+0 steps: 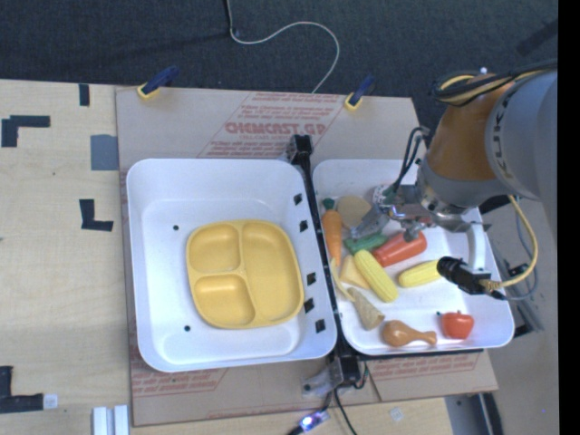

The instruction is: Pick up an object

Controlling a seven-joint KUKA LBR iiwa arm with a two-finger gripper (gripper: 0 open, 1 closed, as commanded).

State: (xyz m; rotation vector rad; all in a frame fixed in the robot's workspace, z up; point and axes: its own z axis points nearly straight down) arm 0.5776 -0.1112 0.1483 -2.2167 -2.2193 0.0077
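Note:
The right bin (pixel 494 333) holds several toy foods. An orange carrot (pixel 332 234) lies by its left wall, with a yellow corn cob (pixel 374 275) beside it. A red piece (pixel 399 247) and a green piece (pixel 362 241) lie just below my gripper (pixel 400 212). The gripper hangs low over the bin's upper middle, under the orange-banded wrist (pixel 462 148). A yellow piece (pixel 419 274), a red tomato (pixel 458 324), a brown drumstick (pixel 408 335) and a tan cone (pixel 365 308) lie toward the front. I see nothing lifted from the bin.
The left bin (pixel 149 198) holds a yellow divided plate (pixel 243 273). A black divider (pixel 313 234) runs between the bins. A black fitting with yellow cable (pixel 460 275) hangs off the arm over the right bin. Blue clips (pixel 158 81) hold the cardboard base.

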